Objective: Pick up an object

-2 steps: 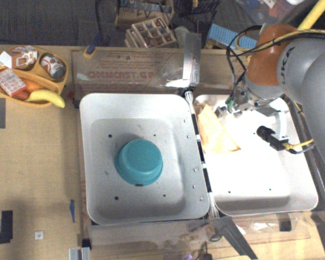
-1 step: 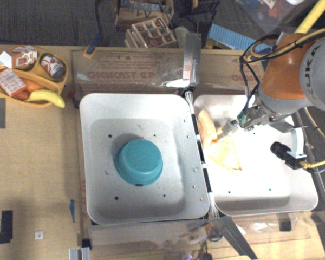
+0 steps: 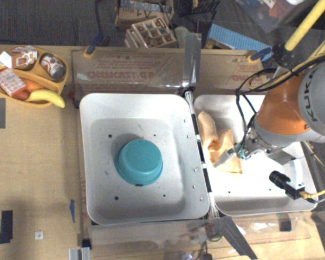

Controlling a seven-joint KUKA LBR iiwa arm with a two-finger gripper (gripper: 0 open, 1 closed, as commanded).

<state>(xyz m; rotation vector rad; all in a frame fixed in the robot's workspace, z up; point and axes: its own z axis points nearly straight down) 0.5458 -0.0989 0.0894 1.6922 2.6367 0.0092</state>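
Gripper (image 3: 231, 155) first: my arm has it low in the right white bin (image 3: 260, 191), down among soft orange and tan pieces, and from this slant I cannot tell how it is set, so I won't claim a catch.

Largest to smallest from there. The grey arm with its orange band (image 3: 279, 115) leans in from the right, wrist tipped toward the bin's left wall because that is where the pickable things lie. The left white bin (image 3: 97, 118) holds 1 item, a round teal plastic bowl (image 3: 140, 162) turned upside down near its middle, well apart from my tool. In the right bin, a pale tan bread-like lump (image 3: 207, 126) rests along the left wall, touching an orange-yellow wedge-shaped piece (image 3: 232, 164) just beside the tool tip. I judge that wedge the likeliest target, since the tool sits right against it.
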